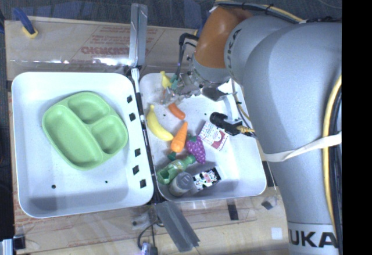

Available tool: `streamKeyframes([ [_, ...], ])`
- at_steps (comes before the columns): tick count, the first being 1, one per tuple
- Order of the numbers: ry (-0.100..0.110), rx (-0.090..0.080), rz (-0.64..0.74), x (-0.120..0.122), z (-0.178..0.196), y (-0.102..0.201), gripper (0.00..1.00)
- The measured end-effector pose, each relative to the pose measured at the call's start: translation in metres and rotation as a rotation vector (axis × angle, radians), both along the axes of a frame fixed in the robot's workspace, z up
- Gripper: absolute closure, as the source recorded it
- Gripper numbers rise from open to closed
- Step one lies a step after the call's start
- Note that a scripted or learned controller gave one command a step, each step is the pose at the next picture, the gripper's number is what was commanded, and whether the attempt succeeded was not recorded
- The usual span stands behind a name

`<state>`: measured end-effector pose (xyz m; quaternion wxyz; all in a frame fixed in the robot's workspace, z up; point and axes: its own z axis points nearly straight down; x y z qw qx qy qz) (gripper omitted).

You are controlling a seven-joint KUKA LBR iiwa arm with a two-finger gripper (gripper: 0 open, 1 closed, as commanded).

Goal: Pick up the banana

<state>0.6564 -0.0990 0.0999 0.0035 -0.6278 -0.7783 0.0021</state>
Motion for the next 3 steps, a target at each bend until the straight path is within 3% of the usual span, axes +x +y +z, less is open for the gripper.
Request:
streamKeyframes([
  [1,0.000,0.000,0.000,-0.0001,-0.0001,0.0001,0.00],
  [2,0.001,0.000,0.005,0.0005,0.0095,0.0004,1.00],
  [3,0.005,0.001,0.005,-0.0001,0.0096,0.0007,0.00],
])
